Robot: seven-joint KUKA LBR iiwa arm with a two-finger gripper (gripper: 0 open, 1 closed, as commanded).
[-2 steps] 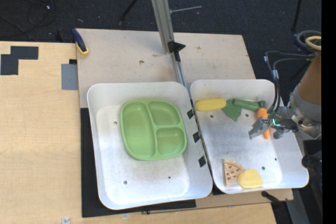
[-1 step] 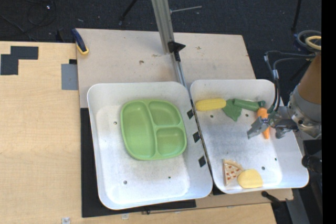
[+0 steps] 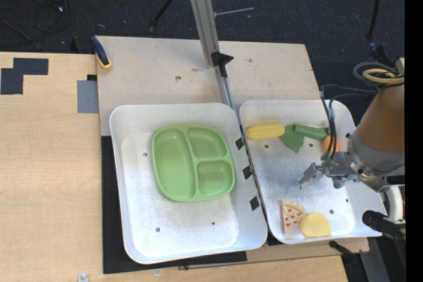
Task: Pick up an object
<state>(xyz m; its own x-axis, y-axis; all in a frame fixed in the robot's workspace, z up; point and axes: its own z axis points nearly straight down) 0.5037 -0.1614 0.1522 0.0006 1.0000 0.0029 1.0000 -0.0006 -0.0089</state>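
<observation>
The arm point(image 3: 386, 132) enters at the right, its upper length cut off there, so only the wrist end with the orange band is visible. The wrist covers part of the right bin point(image 3: 277, 208) along its far right wall. The gripper point(image 3: 316, 175) is small and dark against the bin floor, and how its fingers stand cannot be made out. A green toy point(image 3: 301, 137) runs under the cables at the wrist, hiding its right end. A small orange item point(image 3: 328, 144) beside the wrist is too small to identify. The slice-shaped piece point(image 3: 291, 214) touches a yellow lump point(image 3: 314, 225); its markings are too blurred to read.
</observation>
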